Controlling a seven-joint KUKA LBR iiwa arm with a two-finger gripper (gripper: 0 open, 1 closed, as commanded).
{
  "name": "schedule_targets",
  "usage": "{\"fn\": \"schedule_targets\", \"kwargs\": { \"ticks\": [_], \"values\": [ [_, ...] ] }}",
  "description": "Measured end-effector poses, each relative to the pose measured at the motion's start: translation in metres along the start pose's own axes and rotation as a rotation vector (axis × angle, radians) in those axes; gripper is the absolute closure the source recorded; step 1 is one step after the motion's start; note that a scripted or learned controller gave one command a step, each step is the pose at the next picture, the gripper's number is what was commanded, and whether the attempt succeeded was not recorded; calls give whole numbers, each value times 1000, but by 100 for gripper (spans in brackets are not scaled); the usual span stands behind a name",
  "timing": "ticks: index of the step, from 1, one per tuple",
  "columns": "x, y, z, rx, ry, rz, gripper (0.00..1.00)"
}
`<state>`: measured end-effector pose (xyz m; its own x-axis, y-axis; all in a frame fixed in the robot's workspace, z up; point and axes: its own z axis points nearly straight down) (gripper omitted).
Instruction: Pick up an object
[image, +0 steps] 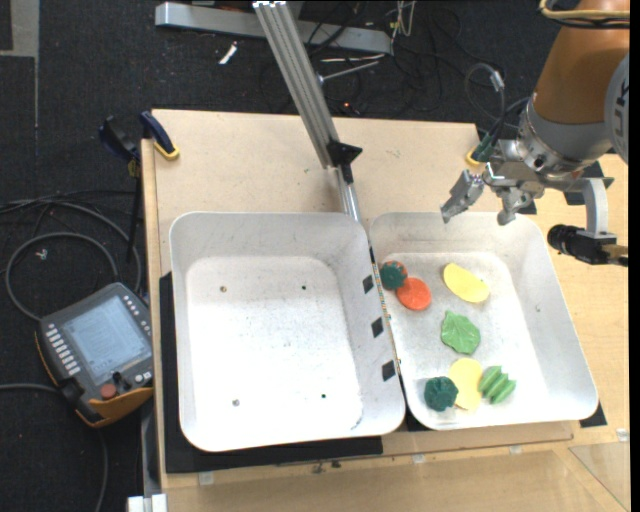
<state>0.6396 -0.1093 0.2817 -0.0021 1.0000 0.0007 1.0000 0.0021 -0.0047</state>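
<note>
The arm (580, 70) comes in from the upper right of the frame, and its jaws are spread apart with nothing between them. The gripper (488, 200) hangs over the top edge of the right bin (570, 330), up above the toys. All the toys sit in that bin. A small dark green ball (393, 273) touches an orange-red piece (414, 294) near the bin's left wall. A yellow piece (466, 283) lies just to the right of them. A light green leaf shape (461, 332) is in the middle. Lower down, a dark green lump (440, 393), a pale yellow piece (467, 382) and a bright green ridged piece (497, 385) sit close together in a row. The left bin (270, 330) sits beside it on the surface (250, 150). The step now looks like picking one toy and going down to it. The yellow piece is a good pick, I think, because it lies nearest the jaws, a bit lower in the frame and slightly to the left, and it has bare bin floor around it. To do it well, the jaws should line up right over the toy's middle, keep wide, go straight down so one finger lands on each side, then squeeze and lift slowly. The toys that touch each other look harder, since a finger could bump the neighbor.
</note>
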Motion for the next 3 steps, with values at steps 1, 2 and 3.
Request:
{"fn": "schedule_targets", "kwargs": {
  "ticks": [1,2,3],
  "values": [
    [0,1,-3,-5,0,0,0],
    [-2,5,59,2,-1,3,0],
    [-4,-3,121,2,0,4,0]
  ]
}}
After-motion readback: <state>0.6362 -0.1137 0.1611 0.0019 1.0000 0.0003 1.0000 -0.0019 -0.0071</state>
